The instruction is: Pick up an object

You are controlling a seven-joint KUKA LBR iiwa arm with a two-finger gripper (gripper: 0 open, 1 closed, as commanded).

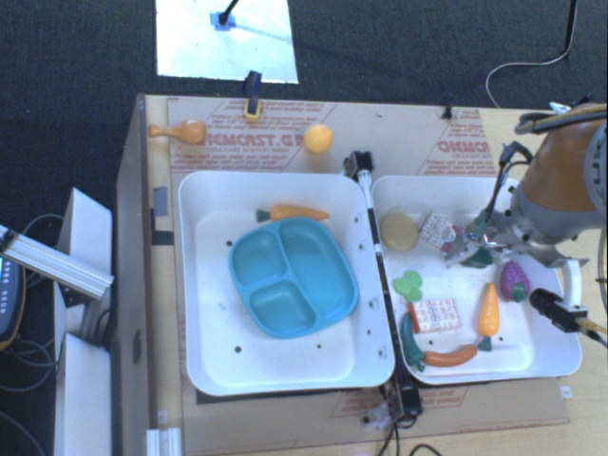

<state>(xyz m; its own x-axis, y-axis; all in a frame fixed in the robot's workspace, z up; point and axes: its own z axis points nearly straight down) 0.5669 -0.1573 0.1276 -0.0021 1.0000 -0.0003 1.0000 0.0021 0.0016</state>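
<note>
My gripper (pixel 472 248) is low in the right bin (pixel 551 350), near its back right part, under the arm's orange band (pixel 568 164). Just to its left lies a small pink and white packet (pixel 436 228), and a tan round piece (pixel 399 231) sits further left. A purple grape bunch (pixel 514 278) and an orange carrot (pixel 488 312) lie just below and right of the gripper. A green leafy toy (pixel 408 285), a red and white box (pixel 435 313) and a sausage (pixel 449 355) lie toward the bin's front.
The left bin (pixel 214 350) holds a blue divided plate (pixel 293 275) and a second carrot (pixel 296 214). On the board behind the bins lie an orange ball (pixel 317 139) and a toy drumstick (pixel 180 132). A black divider (pixel 378 255) runs between the bins.
</note>
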